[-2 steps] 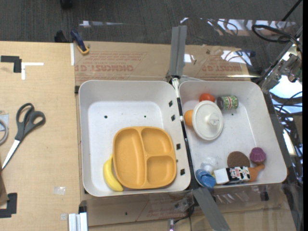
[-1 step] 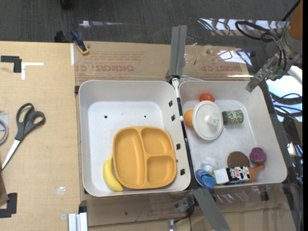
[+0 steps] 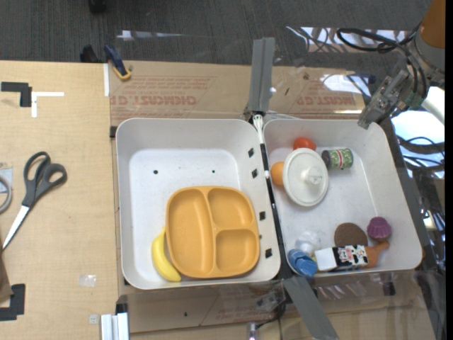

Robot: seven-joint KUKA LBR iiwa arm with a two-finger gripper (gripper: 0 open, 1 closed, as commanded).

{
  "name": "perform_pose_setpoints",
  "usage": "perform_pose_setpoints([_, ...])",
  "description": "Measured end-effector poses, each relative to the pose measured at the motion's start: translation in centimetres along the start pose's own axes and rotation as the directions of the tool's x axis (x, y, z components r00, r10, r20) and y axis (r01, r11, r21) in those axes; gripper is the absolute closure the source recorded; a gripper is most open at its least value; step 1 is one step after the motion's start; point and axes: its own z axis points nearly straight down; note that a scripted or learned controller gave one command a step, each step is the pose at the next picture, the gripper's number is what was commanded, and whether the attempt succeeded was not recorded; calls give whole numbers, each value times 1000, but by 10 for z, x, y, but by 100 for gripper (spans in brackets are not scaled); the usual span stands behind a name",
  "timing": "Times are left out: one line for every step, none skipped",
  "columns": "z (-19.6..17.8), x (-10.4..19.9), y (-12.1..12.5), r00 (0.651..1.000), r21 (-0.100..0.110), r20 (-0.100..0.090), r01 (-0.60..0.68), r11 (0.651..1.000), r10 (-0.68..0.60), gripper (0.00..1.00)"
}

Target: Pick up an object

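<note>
My hand [image 3: 382, 105] hangs above the far right corner of the right bin [image 3: 396, 190], off to the side of everything that lies in it; whether it is open or closed I cannot tell from this slant, and nothing shows in it; I judge the pick is not yet begun.

The things I could take are all apart from my hand; the nearest is a small green-labelled can [image 3: 338, 159] lying on its side near the bin's far wall, free on all sides, which I judge makes it the easiest target; just beside it sits a white lid [image 3: 306, 176] with a knob, partly covering an orange ball [image 3: 277, 173], with a red ball [image 3: 304, 144] touching its far edge; these crowd each other, so a grip there could slip.

At the near wall lie a brown disc [image 3: 350, 234], a purple piece [image 3: 379, 228], a small black and white box [image 3: 345, 256] and a blue cap [image 3: 304, 264], packed close together and tight to the wall.

In the left bin [image 3: 134, 211] a yellow divided tray [image 3: 212, 231] rests over a banana [image 3: 163, 257]; scissors [image 3: 32, 190] lie on the bench [image 3: 56, 261], well apart.
</note>
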Motion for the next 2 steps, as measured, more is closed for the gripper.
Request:
perform_pose_setpoints([-43,-3,-50,969,0,1,246,969,-246,100])
perform_pose_setpoints([118,30,6,925,-2,-2,379,925,-379,100])
